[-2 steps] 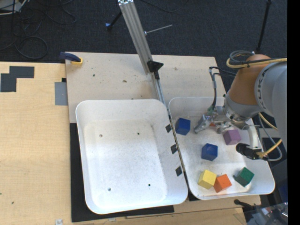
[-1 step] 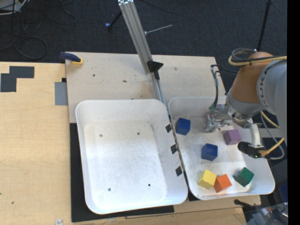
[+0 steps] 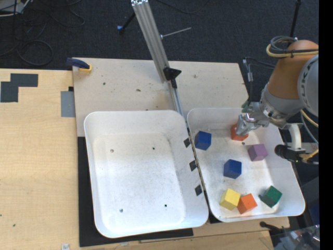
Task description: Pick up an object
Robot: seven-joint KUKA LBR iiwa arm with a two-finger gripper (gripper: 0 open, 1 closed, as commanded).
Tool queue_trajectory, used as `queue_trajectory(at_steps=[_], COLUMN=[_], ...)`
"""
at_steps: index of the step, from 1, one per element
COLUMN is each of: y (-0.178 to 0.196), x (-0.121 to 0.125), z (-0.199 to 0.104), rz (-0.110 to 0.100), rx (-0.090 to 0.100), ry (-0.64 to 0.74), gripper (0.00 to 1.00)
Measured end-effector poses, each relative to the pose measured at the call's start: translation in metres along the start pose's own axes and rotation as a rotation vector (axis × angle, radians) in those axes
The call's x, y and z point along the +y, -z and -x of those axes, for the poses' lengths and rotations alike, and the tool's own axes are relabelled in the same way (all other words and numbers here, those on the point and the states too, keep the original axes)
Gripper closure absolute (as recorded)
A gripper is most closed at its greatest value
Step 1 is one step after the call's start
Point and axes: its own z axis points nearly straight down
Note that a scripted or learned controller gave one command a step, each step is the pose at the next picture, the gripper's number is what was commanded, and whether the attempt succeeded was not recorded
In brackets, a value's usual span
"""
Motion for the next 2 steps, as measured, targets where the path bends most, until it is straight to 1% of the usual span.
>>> queue_trajectory(at_steps=[1,2], y=[0.062,0.079], x=[0.008,0.008], z=[-0.002,-0.001], rz=[0.001,-0.004], rx=[0.0,0.001], ry=[0.001,0.003], gripper=[1.0,1.0])
